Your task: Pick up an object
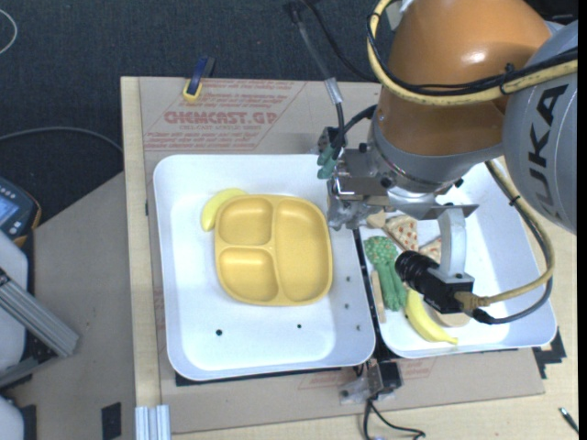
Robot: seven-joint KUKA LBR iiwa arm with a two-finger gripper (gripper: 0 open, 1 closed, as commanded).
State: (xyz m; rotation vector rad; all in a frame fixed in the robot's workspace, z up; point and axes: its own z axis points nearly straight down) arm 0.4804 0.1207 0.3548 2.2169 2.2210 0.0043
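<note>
Arm (449,71) in from the right, its orange dome hanging over the right bin (525,246) and covering most of that bin's far half.

Gripper (347,211) low at the seam between the two bins, over the right bin's left wall. Its tip is lost among brackets and the wrist's shadow, so I cannot tell whether it is spread or closed. Nothing seen in its grasp.

Right bin, along the left wall:
- green pods (385,266), lying lengthwise just below the gripper
- right banana (424,321), at the near end, touching or just beside the pods
- a tan speckled piece (404,231) (cracker or bread, unclear), just right of the gripper and partly under the arm

Left bin (183,273):
- yellow plate (273,247) with three compartments, sitting about mid-bin and flat
- left banana (216,207), curved against the plate's far left corner and partly tucked behind its rim

Both bins rest on a cardboard sheet (229,117) with red print. A blue and yellow clip (195,79) sits on its far edge, well apart from the bins.
</note>
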